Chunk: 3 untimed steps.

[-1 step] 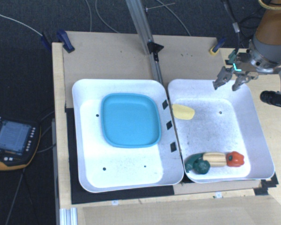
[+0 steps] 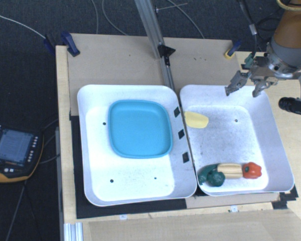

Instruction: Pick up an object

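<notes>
- Gripper (image 2: 247,86): I see it hanging over the far rim of the right bin (image 2: 271,129), its two fingers spread apart with nothing between them; it is released and empty.
- Arm (image 2: 290,29): it enters from the right, its orange band above the wrist.
- Candidate objects, right bin: a yellow piece (image 2: 196,119) lies on the floor against the left wall, near the far end. Along the near wall lie three things in a row: a dark green piece (image 2: 212,176), a tan stick-shaped piece (image 2: 230,170) and a red piece (image 2: 251,170), touching or nearly touching.
- Left bin (image 2: 90,134): it holds a blue square plate (image 2: 140,128), lying flat.
- Governing relation: I judge the yellow piece the nearer target. It lies to the left of the claw and a little toward the near side, standing alone, with its long axis running roughly left to right across the bin.
- Alternative: the near-wall row lies well apart from the claw, at the bin's opposite end, and its crowding would make a clean grasp harder, in my judgement.
</notes>
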Each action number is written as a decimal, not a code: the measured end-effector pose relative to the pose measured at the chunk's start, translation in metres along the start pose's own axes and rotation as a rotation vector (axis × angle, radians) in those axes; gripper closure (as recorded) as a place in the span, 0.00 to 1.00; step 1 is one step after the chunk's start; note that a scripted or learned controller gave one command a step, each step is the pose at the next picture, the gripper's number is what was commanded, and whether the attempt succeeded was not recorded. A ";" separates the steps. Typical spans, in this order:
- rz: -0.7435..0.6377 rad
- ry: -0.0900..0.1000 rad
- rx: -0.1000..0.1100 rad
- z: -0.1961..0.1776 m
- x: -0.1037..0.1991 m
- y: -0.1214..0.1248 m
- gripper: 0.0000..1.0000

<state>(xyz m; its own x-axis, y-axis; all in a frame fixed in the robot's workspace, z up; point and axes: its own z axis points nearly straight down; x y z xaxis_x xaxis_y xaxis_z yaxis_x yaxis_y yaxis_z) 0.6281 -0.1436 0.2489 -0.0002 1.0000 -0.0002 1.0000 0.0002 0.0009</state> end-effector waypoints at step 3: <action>0.000 0.001 0.005 0.146 0.006 -0.007 0.00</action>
<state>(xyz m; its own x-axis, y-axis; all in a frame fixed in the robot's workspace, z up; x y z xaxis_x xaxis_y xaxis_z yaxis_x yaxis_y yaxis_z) 0.6213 -0.1372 0.1029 -0.0003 1.0000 0.0007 1.0000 0.0003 -0.0042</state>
